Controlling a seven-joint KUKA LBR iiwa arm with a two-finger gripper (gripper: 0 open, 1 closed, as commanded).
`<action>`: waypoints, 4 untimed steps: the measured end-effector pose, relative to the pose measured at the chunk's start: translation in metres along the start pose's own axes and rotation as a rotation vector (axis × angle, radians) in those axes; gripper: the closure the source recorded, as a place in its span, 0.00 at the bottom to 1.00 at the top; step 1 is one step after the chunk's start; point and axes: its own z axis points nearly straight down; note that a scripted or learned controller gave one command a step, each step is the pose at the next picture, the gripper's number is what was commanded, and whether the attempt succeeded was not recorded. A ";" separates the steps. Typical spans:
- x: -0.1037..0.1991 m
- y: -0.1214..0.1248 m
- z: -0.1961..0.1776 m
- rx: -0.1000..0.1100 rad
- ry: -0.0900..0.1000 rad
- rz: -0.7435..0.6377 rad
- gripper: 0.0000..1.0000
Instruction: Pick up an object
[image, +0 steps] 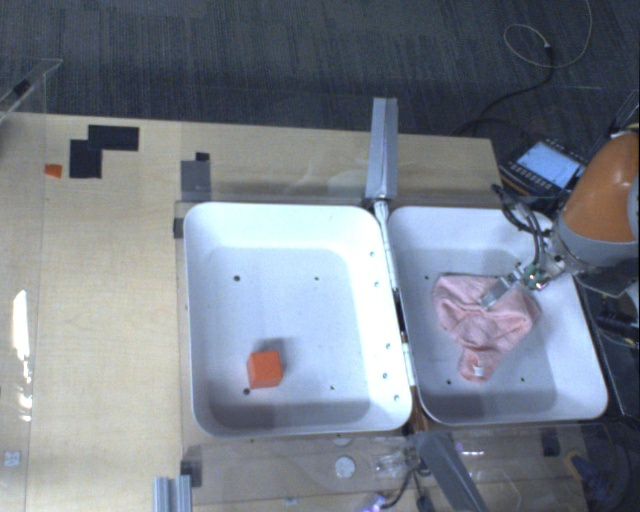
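Reaching from the frame's right, the gripper touches the pink cloth in the right bin, seemingly mid-grasp; jaw state unclear, so closing then lifting comes next

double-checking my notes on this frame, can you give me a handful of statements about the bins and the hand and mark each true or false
1. An orange block lies in the left bin. True.
2. The pink cloth lies in the left bin. False: it lies in the right bin.
3. The hand is at the pink cloth's upper edge. True.
4. The orange block sits beside the pink cloth. False: they are in separate bins.
5. The arm reaches over the left bin. False: it is over the right bin.
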 end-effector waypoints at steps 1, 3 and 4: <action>0.015 0.008 -0.001 -0.003 -0.004 -0.213 0.00; 0.020 0.025 0.000 -0.005 0.000 -0.230 0.00; 0.035 0.024 -0.001 -0.005 -0.005 -0.387 0.00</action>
